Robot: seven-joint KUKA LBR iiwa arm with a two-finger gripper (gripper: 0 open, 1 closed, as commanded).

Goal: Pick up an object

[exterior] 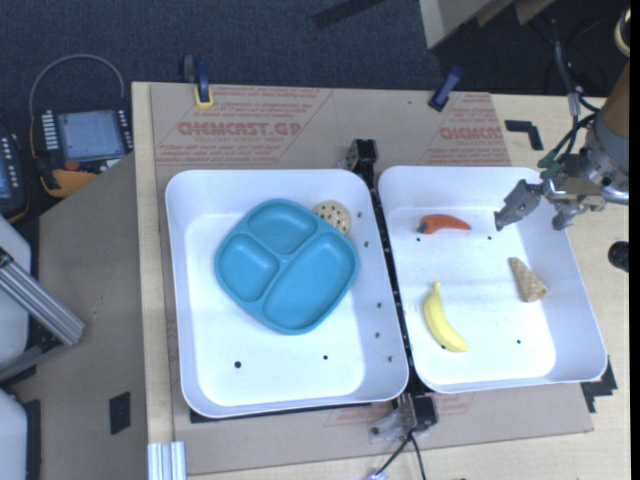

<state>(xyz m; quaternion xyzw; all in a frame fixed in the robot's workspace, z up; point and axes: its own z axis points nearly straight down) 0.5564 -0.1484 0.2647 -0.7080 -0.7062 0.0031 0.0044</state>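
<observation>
I see my gripper (539, 207) spread wide, empty, over the right bin (570, 368); pepper (443, 224), banana (444, 319) and cone (527, 279) lie inside.

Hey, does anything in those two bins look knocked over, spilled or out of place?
Nothing looks spilled or broken. The blue divided plate sits askew in the left bin, and a cookie lies tucked against its far edge rather than on it.
</observation>
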